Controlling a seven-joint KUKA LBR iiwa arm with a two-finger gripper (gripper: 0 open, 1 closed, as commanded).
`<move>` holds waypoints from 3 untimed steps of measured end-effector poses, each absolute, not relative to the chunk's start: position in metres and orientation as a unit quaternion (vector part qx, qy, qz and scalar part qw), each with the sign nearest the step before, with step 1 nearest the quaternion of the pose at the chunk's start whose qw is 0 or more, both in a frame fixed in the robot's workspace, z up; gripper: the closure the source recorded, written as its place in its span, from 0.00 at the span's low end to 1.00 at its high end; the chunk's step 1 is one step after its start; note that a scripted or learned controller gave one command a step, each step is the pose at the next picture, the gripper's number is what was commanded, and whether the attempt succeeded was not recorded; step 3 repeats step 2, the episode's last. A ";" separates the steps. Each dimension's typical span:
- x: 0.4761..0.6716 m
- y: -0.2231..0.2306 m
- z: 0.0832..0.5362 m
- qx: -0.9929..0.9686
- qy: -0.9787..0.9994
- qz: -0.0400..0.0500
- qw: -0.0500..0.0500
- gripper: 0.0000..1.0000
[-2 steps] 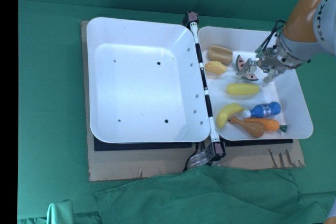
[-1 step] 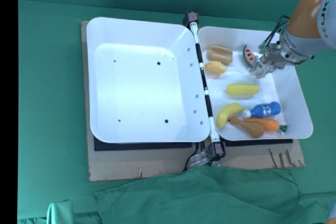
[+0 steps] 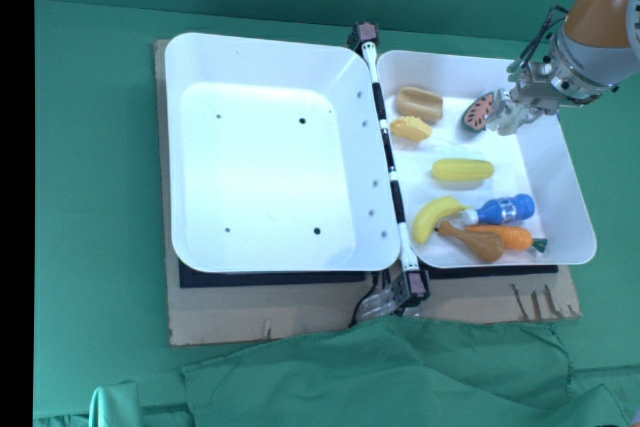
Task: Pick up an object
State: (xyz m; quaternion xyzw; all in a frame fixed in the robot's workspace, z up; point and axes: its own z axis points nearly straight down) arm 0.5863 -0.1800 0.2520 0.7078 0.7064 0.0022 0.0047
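The gripper (image 3: 507, 118) was seen low over the far side of the right bin (image 3: 572, 205), just beside a small watermelon slice (image 3: 479, 111) that lay near the bin's far wall. Whether the gripper was released or clenched could not be told from this slanted view, and nothing could be seen held in it. The slice was judged the likeliest thing to be picked, being the nearest piece.

It appeared to be a toy of moulded plastic, so it was judged light, stiff and fairly slick, with no risk of crushing. A wedge of that kind was expected to slip or tip if pinched across its curved rind; a hold across its two flat faces, near the thick middle, was thought safer. It lay tilted toward the wall, which left little room on that side.

Elsewhere in the right bin, a brown bread roll (image 3: 419, 102) and a small yellow piece (image 3: 410, 128) lay near the divider, well apart from the slice. A corn cob (image 3: 462, 171) rested in the middle. Toward the near edge, a banana (image 3: 435, 217), a blue bottle (image 3: 503, 210), a chicken leg (image 3: 472, 241) and a carrot (image 3: 512, 237) were crowded together, some touching, and were judged harder to take singly. The left bin (image 3: 190, 65) held no toys. Both bins rested on a worktop (image 3: 90, 165) draped in green cloth.
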 end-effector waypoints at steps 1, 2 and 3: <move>0.587 -0.185 0.299 0.708 0.706 0.002 0.005 1.00; 0.587 -0.184 0.366 0.708 0.706 0.003 0.006 1.00; 0.587 -0.184 0.366 0.708 0.706 0.003 0.006 1.00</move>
